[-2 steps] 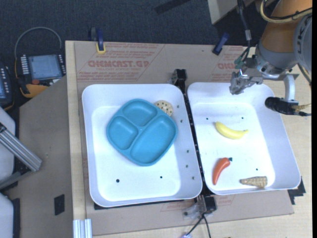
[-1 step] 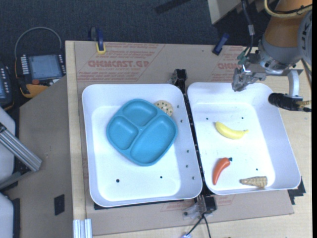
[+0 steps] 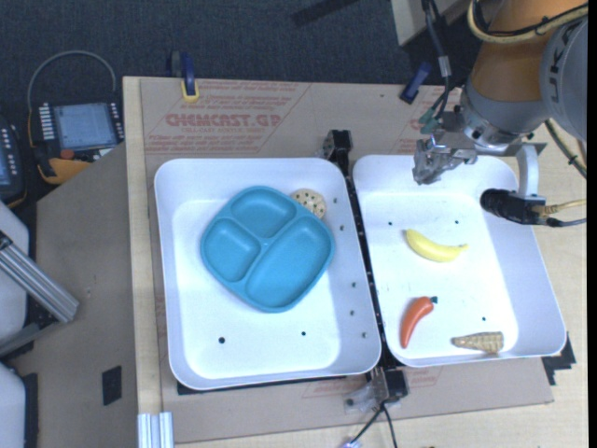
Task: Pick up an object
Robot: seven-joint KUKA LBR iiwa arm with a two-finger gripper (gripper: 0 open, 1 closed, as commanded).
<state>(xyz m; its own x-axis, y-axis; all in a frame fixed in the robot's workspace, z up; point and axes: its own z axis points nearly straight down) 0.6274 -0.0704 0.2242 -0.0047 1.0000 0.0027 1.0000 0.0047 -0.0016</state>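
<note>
In the right bin (image 3: pixel 522 278) lie a yellow banana (image 3: pixel 435 245), a red chili pepper (image 3: pixel 417 319) and a tan cone-shaped piece (image 3: pixel 478 343). My gripper (image 3: pixel 435 168) hangs over the bin's far left corner, well behind the banana, and holds nothing that I can see. The left bin (image 3: pixel 187 334) holds a blue divided plate (image 3: pixel 268 247) with a round cookie (image 3: pixel 308 201) tucked at its far right edge.
The grey arm with its orange band (image 3: pixel 522 26) comes in from the upper right. A black fitting with a cable (image 3: pixel 511 205) sticks out over the right bin's far right side. A black clamp (image 3: pixel 338 144) sits between the bins at the back.
</note>
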